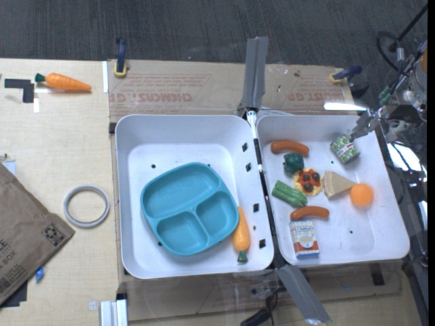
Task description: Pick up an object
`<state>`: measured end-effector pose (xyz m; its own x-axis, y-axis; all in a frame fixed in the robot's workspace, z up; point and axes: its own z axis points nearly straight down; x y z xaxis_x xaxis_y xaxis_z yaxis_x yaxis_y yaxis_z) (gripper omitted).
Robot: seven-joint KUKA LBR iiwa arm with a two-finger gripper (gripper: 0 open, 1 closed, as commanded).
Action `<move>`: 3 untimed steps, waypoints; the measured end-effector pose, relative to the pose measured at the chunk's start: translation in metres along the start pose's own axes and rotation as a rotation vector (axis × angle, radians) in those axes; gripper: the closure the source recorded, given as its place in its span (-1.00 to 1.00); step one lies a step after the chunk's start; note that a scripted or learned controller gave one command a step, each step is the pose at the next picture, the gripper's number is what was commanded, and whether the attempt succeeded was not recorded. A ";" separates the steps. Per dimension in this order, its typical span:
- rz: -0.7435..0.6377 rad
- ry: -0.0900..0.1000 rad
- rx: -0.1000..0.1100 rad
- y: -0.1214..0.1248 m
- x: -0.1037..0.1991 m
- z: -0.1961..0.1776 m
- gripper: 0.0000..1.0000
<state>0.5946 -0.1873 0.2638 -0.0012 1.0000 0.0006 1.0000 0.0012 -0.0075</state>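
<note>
We see the gripper [361,125] at the right bin's [394,243] far right, just above the green can [344,149]. We cannot tell its state; nothing lifted yet.

Divided tray [187,209] in left bin [129,182] with carrot [242,231] at its right, sausages [289,147], orange [361,195], carton [305,240] in right bin [394,240], tape ring [86,205] on surface [47,155] left.

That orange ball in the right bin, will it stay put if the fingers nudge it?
Probably not. The orange ball looks round and smooth, so it would likely roll across the right bin floor. It seems to touch the tan wedge on one side, which may stop it that way. Its smooth surface could slip from the fingers.
</note>
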 end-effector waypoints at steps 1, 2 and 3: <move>-0.126 -0.001 -0.005 0.024 -0.009 0.174 -1.00; -0.081 0.016 0.008 0.066 -0.025 0.175 -1.00; -0.334 -0.001 -0.005 0.050 -0.028 0.146 -1.00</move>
<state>0.6436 -0.2156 0.1173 -0.3292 0.9443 0.0010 0.9443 0.3292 -0.0022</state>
